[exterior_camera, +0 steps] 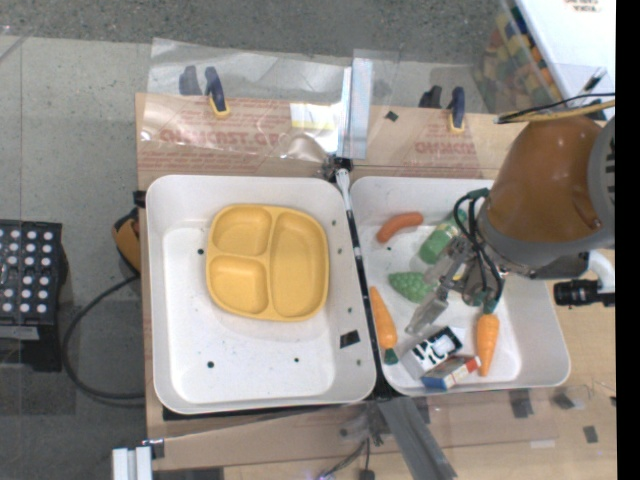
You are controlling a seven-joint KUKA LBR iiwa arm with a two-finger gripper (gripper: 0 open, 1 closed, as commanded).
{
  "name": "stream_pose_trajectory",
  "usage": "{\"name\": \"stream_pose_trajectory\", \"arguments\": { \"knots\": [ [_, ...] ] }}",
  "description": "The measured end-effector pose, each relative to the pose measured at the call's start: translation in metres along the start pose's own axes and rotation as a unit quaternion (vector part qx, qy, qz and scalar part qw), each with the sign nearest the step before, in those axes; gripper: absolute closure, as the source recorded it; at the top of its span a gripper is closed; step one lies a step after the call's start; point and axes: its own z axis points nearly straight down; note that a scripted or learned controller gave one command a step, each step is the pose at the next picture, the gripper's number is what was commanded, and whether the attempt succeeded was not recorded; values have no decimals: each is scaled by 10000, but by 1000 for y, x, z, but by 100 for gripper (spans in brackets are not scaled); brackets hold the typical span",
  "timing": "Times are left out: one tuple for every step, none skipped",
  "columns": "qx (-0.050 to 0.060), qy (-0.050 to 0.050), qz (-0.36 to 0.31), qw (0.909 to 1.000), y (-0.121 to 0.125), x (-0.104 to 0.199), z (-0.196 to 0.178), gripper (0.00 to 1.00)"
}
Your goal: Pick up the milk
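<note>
Poised above the right shallow white bin (pixel 540 368), my metal two-finger gripper (pixel 432 313) hangs released just above the small black-and-white milk carton (pixel 437 348).

Bench (pixel 250 128) bears two white bins side by side: left bin (pixel 180 368), right bin (pixel 540 363).

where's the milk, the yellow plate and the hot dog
milk carton (pixel 437 348), camera view, on its black and white side
yellow plate (pixel 268 262), camera view, on the central divider
hot dog (pixel 400 226), camera view, on its middle
</note>
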Motion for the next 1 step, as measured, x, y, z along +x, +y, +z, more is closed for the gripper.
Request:
{"name": "stream_pose_trajectory", "arguments": {
  "knots": [
    [-42, -31, -621, 9981, -40, 0, 78, 0]
  ]
}}
